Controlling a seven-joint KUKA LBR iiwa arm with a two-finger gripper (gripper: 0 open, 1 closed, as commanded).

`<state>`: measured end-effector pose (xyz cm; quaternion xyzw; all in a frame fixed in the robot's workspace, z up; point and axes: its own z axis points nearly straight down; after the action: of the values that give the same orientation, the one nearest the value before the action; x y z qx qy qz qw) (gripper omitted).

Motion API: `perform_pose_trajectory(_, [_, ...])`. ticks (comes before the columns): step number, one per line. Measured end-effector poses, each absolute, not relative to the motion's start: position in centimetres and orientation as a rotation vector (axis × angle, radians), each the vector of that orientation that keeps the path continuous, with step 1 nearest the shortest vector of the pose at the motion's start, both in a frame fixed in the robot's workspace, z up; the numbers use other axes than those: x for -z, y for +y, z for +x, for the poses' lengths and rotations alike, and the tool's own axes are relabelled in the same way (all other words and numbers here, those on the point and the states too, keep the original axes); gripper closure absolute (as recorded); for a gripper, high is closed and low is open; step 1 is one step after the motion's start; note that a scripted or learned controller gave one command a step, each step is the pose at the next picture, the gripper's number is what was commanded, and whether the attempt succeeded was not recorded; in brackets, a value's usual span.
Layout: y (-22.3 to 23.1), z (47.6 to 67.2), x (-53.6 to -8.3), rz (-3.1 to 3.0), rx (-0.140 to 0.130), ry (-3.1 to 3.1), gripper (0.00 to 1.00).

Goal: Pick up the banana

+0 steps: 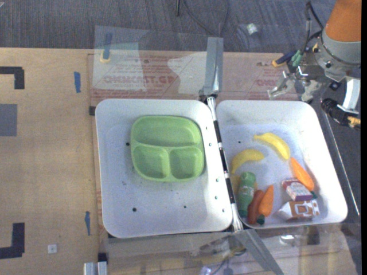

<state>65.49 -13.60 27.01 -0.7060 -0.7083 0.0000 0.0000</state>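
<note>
The arm sat at the two o'clock corner of the camera view, its orange band cut off by the top edge and the grey wrist below it. The gripper (293, 83) hung just beyond the far rim of the right bin (329, 148), over the brown counter (46, 153) rather than over the bin's contents. Its metal fingers were small and cluttered with cables, so whether they stood wide or narrow could not be told; nothing was visible between them.

The banana (274, 144) lay in the right bin at about seven o'clock from the gripper and well apart from it, a curved yellow piece resting flat on the white floor. Just beside it at eight o'clock lay a second yellow piece (245, 158), paler and rounder, possibly a lemon or another banana. At five o'clock from the banana was a carrot (301, 174), and near the bin's six o'clock wall a green bottle (246, 190), another carrot (266, 200) and a small carton (299, 199) clustered together.

The left bin (114, 199) held a green divided plate (167, 148), sitting toward its twelve o'clock side, with three compartments facing up.
</note>
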Motion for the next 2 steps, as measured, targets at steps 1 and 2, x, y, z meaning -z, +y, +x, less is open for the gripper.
perform_pose_trajectory(1, [-14.0,61.8,-10.5,-2.037,0.003,-2.396,0.0])
perform_pose_trajectory(2, [-15.8,60.6,-8.8,-2.1,0.006,-2.34,0.0])
